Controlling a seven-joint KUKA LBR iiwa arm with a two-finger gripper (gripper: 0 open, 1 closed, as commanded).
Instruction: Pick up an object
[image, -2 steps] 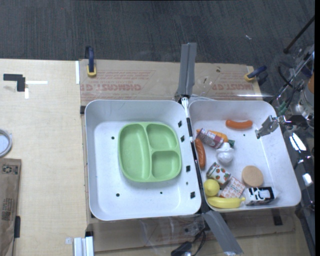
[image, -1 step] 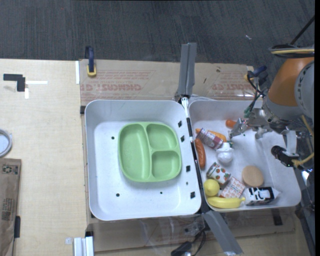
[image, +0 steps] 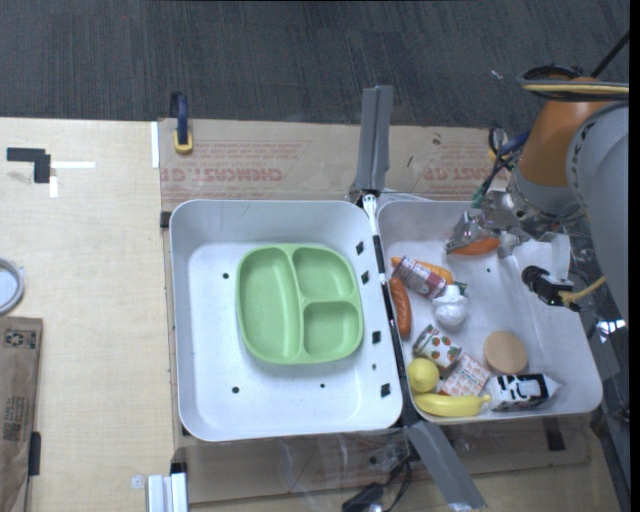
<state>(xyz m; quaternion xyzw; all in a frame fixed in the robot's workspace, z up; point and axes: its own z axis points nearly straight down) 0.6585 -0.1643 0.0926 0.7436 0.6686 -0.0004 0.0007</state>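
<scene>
White plastic forms two shallow bins on a wooden tabletop (image: 80, 220). The right bin (image: 560, 330) holds the robot's hand (image: 478, 232), lowered at its far edge; whether its grip is open or closed cannot be told, though an orange carrot-like piece (image: 478, 244) lies right at its tip. Nearer the camera from the hand lie one small bottle (image: 420, 275), one hot dog (image: 401, 305), one white garlic-like bulb (image: 450, 312), one round tan disc (image: 505, 352), one lemon (image: 422, 375), one banana (image: 450, 404), and three small packets with unreadable labels. The left bin (image: 200, 400), beyond the divider from the hand, holds one green three-compartment plate (image: 300, 302). The arm is cut off at the edge.
</scene>
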